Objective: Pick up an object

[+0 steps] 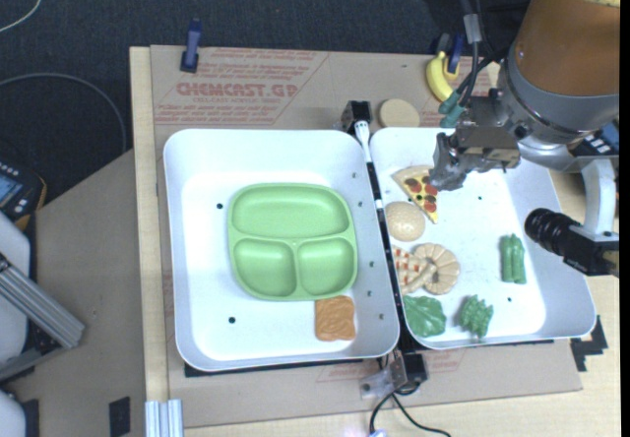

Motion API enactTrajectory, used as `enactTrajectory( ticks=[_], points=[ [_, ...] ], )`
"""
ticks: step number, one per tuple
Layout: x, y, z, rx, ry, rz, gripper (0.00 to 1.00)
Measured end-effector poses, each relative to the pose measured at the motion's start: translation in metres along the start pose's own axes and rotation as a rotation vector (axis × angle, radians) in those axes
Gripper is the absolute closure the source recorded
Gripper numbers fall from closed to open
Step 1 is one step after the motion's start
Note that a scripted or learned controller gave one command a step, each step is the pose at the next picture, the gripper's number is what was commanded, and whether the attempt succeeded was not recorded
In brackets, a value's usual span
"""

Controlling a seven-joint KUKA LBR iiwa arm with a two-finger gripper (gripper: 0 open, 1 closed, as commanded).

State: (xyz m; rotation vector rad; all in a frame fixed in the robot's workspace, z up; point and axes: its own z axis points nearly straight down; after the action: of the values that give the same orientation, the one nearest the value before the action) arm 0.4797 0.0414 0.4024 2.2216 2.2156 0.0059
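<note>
Red "CHEMCAST GP" print, with smaller unreadable lines around it, on the brown bench sheet [236,89]

Lighting: even, bright overhead; white bins [187,258] near overexposed. Shadows: soft, faint. Focus: slightly soft overall; arm [576,22] at right blurred.

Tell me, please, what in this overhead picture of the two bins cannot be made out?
- Pizza slice: in the camera view the gripper covers its upper right part, so contact between them cannot be judged.
- Gripper: its tips merge into dark metal, too small to tell open from shut.
- Yellow item behind the right bin: cables and the arm hide most of it; what it is stays unclear.
- Arm: cut off by the top and right edges.
</note>
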Motion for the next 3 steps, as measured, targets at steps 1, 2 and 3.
enactTrajectory(
  ticks=[1,2,3],
  points=[
    [-0.018,-0.001,0.043,0.012,0.0,0.001,1.0],
    [-0.1,0.0,-0.012,-0.004,-0.003,0.007,1.0],
    [-0.002,0.006,-0.082,-0.005,0.003,-0.013,1.0]
  ],
)
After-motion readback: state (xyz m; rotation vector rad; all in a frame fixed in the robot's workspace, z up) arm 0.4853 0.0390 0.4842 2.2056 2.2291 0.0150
